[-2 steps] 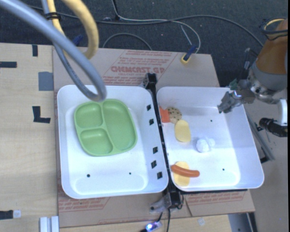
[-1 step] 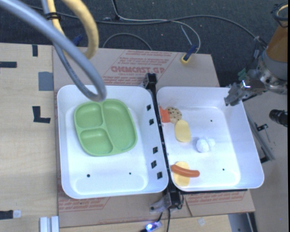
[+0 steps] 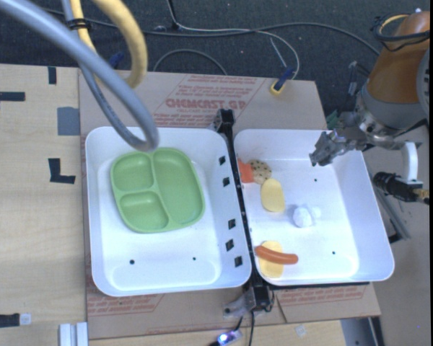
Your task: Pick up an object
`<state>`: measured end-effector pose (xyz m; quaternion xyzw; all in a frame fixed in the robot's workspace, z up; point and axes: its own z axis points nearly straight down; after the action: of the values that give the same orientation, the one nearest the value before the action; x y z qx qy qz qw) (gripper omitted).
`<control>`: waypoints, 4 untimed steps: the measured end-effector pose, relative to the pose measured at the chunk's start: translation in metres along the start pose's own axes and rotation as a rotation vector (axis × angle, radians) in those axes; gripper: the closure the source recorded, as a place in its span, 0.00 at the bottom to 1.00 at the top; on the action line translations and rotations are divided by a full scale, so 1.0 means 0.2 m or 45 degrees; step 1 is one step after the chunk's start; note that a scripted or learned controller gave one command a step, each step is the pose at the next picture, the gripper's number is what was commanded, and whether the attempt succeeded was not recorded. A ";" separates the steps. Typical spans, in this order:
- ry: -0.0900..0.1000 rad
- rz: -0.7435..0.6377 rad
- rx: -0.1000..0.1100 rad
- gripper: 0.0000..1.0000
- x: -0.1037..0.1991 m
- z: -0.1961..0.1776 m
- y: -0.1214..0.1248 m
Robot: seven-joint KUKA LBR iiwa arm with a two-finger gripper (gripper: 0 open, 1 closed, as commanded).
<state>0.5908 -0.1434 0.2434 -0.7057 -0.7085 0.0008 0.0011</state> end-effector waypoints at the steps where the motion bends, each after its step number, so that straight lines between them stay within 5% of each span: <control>1: 0.000 0.002 -0.001 1.00 0.22 -0.02 -0.03; 4: 0.000 -0.002 0.000 1.00 0.95 -0.01 -0.17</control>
<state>0.5560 0.0458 0.2465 -0.7053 -0.7089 0.0009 0.0011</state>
